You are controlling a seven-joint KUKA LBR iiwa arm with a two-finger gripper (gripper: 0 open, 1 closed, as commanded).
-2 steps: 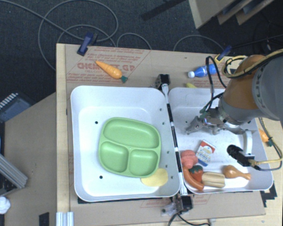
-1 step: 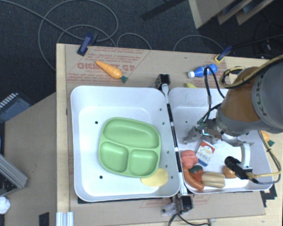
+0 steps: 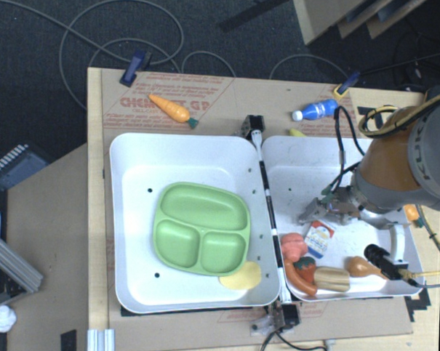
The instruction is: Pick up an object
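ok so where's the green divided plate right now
The green divided plate lies in the left bin, near its middle, with a pale yellow piece touching its lower right corner.

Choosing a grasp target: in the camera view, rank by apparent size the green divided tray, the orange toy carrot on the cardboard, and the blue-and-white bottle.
Largest to smallest as they look:
1. Green divided plastic tray, by far.
2 and 3. Orange toy carrot and blue-and-white plastic bottle look about alike; I wouldn't rank them.

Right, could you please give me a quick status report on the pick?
Claw over right bin, nothing seen held. Small carton just below it. Toy food crowds the bin's near corner.
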